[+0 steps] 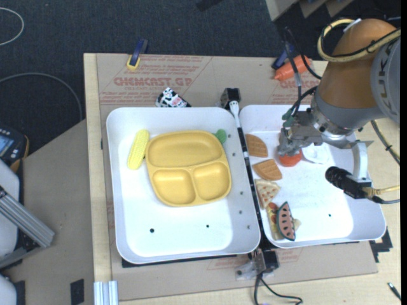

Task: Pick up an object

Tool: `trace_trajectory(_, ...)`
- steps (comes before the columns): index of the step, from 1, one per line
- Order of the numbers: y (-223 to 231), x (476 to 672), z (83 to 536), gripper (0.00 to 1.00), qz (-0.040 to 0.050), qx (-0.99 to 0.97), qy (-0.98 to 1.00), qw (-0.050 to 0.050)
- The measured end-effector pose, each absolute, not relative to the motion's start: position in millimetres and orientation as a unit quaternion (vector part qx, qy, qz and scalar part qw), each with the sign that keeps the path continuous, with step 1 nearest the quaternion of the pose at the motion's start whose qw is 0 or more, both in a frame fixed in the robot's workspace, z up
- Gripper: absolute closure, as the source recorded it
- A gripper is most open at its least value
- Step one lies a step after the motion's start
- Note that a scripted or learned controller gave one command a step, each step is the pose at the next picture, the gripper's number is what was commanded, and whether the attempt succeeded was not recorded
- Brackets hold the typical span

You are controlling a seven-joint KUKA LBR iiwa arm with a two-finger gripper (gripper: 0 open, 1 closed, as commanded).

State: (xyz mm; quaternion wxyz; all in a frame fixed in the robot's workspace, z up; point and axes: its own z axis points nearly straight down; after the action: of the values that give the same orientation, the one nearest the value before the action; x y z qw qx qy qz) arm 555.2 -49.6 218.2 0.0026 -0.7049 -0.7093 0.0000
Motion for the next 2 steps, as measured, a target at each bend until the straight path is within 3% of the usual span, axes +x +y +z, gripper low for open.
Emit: trace_trajectory(2,53,552.2,234,1.0,-0.002,-0.705,-0.709,-0.001)
